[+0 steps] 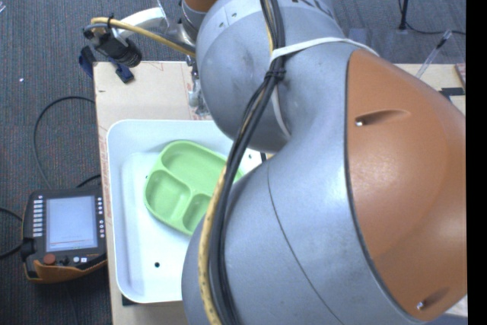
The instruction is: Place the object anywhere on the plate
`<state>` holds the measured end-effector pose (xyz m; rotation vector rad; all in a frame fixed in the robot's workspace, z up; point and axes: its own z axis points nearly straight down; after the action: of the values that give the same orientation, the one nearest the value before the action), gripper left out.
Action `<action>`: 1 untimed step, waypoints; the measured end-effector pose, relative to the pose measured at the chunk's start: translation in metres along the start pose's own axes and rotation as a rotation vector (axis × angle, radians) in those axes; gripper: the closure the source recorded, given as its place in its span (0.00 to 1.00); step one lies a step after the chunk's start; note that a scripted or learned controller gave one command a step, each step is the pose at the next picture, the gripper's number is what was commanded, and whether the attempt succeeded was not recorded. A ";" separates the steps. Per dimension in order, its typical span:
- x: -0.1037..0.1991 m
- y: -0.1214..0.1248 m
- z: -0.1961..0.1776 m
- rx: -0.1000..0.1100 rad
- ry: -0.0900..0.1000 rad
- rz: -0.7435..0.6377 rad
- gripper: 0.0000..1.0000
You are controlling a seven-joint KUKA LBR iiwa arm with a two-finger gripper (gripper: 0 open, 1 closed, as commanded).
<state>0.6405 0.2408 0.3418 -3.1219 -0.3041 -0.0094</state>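
The big grey arm (304, 164) with its orange bands reaches in from the right and blocks most of my sight of the bench (144, 87). To its left I can see one white bin (122, 186), and a pale green plate (176, 183) with divided sections lies flat on the bin's floor. The plate sits at a slant. Its near right part is hidden under the arm and a dark cable (255, 110) that runs down the arm.

A small piece of the gripper (197, 97) shows at the arm's left edge, over the far rim of the bin. It is beyond the far end of the plate and not touching it. The arm's bulk hides the rest of the gripper, so I cannot tell whether it is open or closed, or whether it holds anything. I also cannot tell where the object to be placed lies, because the arm covers that part of the bench.

A tiny dark speck (157, 265) sits on the bin floor, nearer to me than the plate. On the grey carpet to the left of the bench lies a handheld control unit (67, 232) with a pale screen.
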 end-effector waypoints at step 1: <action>-0.009 0.024 -0.020 -0.003 -0.007 -0.003 1.00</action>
<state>0.6361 0.2159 0.3620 -3.1247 -0.3094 0.0011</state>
